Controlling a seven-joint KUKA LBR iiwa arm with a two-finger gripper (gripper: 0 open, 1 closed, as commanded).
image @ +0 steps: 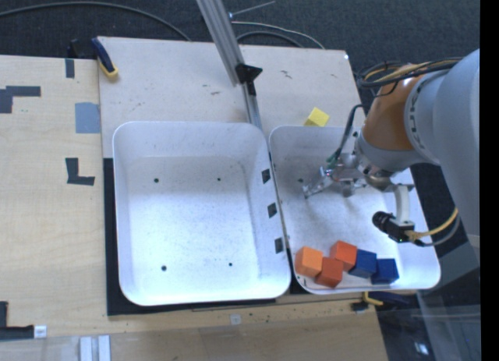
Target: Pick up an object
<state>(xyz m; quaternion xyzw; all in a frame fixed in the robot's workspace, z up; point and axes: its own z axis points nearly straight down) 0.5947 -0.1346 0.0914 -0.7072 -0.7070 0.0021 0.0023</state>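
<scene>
Several small blocks lie clustered in the near corner of the right bin (413,211): an orange block (310,260), two darker orange-red blocks (343,253) (330,273), and two blue blocks (365,262) (385,271). My gripper (329,183) hangs over the middle of the right bin, well behind the cluster and apart from it. It looks open, with bare bin floor beneath and nothing between its fingers. The orange-banded wrist (387,122) reaches in from the right.
A yellow block (316,117) rests on the bench just behind the right bin. The left bin (125,196) sits beside it. A slanted metal rail (221,30) ends at the bins' shared back edge. A blue-and-yellow tool (104,57) lies far left.
</scene>
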